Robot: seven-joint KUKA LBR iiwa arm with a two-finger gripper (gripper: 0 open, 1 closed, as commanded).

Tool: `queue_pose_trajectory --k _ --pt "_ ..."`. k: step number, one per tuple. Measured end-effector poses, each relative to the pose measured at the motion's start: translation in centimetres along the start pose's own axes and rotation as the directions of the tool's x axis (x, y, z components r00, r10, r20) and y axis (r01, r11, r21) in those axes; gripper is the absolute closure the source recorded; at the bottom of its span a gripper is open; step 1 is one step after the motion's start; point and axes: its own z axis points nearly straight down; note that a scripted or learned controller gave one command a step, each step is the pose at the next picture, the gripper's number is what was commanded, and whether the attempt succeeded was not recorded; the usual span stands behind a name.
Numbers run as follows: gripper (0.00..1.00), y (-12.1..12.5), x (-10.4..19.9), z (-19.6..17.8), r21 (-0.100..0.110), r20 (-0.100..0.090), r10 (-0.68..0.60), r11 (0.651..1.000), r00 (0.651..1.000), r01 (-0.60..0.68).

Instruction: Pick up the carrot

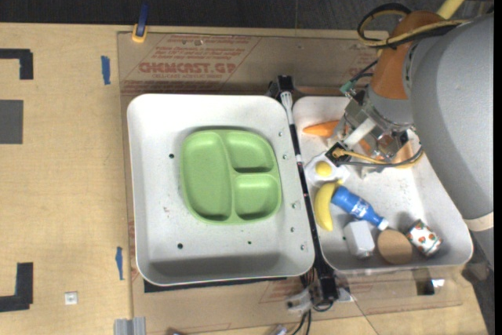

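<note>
Carrot (322, 129) in right bin (451, 208); left bin (149, 169) holds green tray (230, 174).

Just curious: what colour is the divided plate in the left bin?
Light green; the divided plate shows clearly in the camera view.

The robot's arm (451, 106) is a broad, smooth, rounded grey casing with an orange band above the wrist, just right of the shallow white plastic bin (443, 200). Black cables loop over that orange band. The metallic end effector (362, 139), above that bin's far end, carries small silver and black parts with thin wires.
</note>
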Motion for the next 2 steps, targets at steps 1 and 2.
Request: queue_pose_trajectory --k 1,2 --pt "1.00 0.29 0.15 -1.20 -0.020 -0.007 0.000 1.000 1.000 0.000" --pt "0.00 0.22 -0.09 -1.00 -0.013 0.002 0.001 1.000 1.000 -0.001"
